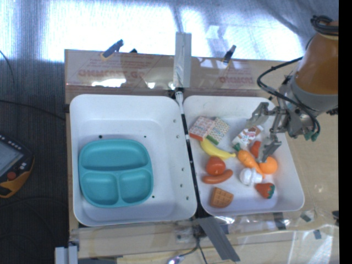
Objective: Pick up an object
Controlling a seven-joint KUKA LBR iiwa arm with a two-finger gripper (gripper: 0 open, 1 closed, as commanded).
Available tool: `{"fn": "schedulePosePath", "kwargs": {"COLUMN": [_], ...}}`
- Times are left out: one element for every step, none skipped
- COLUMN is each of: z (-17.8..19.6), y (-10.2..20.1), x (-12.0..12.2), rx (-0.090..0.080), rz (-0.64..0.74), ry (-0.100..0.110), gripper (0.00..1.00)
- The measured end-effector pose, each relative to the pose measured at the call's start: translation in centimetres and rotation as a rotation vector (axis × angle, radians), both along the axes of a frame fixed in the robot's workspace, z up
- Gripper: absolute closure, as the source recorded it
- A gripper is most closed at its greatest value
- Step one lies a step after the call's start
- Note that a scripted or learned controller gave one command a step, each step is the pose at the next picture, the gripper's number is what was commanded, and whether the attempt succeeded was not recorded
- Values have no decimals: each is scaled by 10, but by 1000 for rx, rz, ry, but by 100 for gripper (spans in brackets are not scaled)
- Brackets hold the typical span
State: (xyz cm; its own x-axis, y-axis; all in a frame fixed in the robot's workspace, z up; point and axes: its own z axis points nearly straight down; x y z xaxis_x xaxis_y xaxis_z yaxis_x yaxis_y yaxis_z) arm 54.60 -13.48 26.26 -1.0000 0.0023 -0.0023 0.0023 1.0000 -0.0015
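Observation:
The right bin (291, 194) holds several toy foods: a pastel checked box (208, 128), a yellow banana (215, 150), a red tomato (216, 165), a sausage (217, 177), a waffle (220, 197), a carrot (247, 159), an orange (269, 166), a white piece (248, 176), a strawberry (265, 190) and a white and red packet (246, 137). My gripper (264, 131) hangs open over the bin's right half, just right of the packet. One finger sits near the back wall. The other ends beside the orange. Nothing is between the fingers.
The left bin (88, 106) holds a teal divided plate (115, 172). A raised divider (187, 147) separates the two bins. The arm's orange band (322, 59) and its cables hang over the right bin's far right corner.

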Motion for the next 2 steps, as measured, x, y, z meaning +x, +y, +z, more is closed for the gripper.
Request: {"fn": "schedulePosePath", "kwargs": {"z": [-124,-153], "y": [-39,-43], "x": [3,9], "rx": [0,-1], "rz": [-227,-172], "ry": [2,-13], "gripper": [0,0]}}
